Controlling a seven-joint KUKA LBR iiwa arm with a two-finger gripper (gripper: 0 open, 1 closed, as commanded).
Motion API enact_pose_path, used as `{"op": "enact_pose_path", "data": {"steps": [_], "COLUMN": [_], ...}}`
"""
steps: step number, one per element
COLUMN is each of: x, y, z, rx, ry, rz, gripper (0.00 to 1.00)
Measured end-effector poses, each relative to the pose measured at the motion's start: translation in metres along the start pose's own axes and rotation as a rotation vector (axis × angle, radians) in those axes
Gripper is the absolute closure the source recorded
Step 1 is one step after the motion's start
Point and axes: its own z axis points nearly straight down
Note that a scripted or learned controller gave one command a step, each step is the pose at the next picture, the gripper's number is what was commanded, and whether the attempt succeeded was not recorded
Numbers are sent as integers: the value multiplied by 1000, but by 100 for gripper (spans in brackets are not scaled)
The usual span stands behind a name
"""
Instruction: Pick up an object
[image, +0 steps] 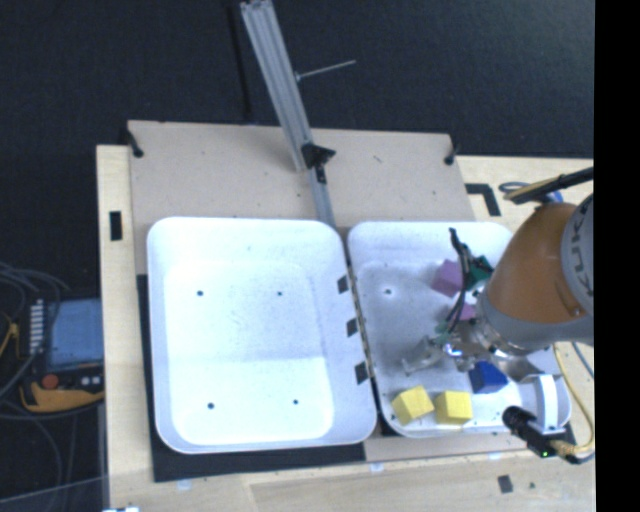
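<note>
My gripper (447, 352) hangs low over the middle of the right bin (392, 262), below the arm's orange band (535, 268). Just to its right lies a blue object (488, 377), partly covered by the wrist. Two yellow blocks (412, 404) (455, 405) sit side by side at the bin's front edge, below the gripper. A purple object (446, 276) lies farther back, with a green piece (481, 268) beside it at the arm's edge. I see nothing held in the gripper.
The left bin (250, 240) stands beside the right one, their walls meeting at the centre. A slanted metal rail (285, 95) rises from behind the bins. Cables and a small box (72, 335) lie off the bench at left.
</note>
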Motion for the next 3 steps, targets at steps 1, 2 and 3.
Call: {"op": "enact_pose_path", "data": {"steps": [1,2,3], "x": [-1,-3,7], "y": [2,3,6], "z": [45,34,-19], "rx": [-8,-13,-12], "ry": [-1,-2,-2], "rz": [1,7,-4], "gripper": [0,100,100]}}
